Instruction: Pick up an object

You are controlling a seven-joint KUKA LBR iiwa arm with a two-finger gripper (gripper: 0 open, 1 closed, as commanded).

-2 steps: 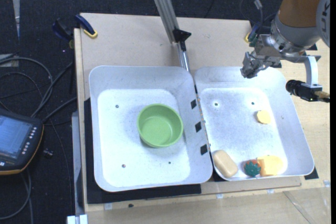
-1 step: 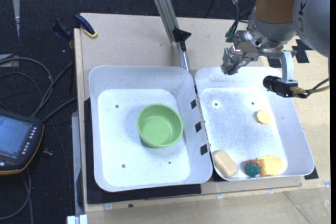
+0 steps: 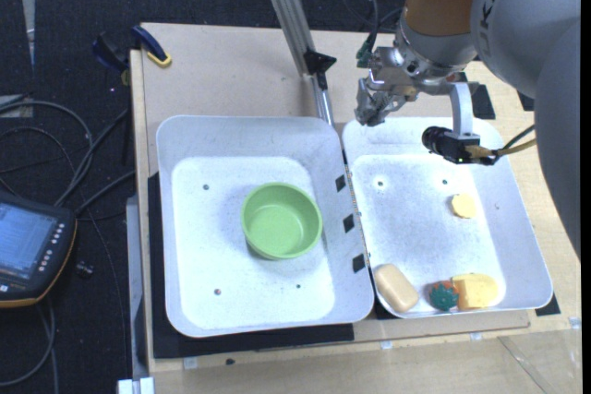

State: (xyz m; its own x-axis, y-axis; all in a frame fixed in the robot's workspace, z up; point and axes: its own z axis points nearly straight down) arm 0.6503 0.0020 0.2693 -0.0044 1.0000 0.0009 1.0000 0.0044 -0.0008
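Observation:
My gripper [image 3: 370, 113] hangs above the far left corner of the right bin [image 3: 517, 198], raised off its floor, with nothing visible in it. A green bowl [image 3: 281, 220] stands upright in the middle of the left bin [image 3: 185, 198]. In the right bin a small pale yellow piece [image 3: 464, 206] lies toward the right. Along that bin's near edge lie a tan oval block [image 3: 397, 288], a small teal and orange thing [image 3: 443, 295] and a yellow block [image 3: 478, 291].
A black camera mount [image 3: 450, 143] on a white bracket hangs from the wrist over the right bin's far edge. A slanted metal pole [image 3: 291, 5] rises behind the bins. Black clips [image 3: 351, 221] sit along the seam between the bins. A blue and yellow clamp [image 3: 148, 46] lies at the bench's far left.

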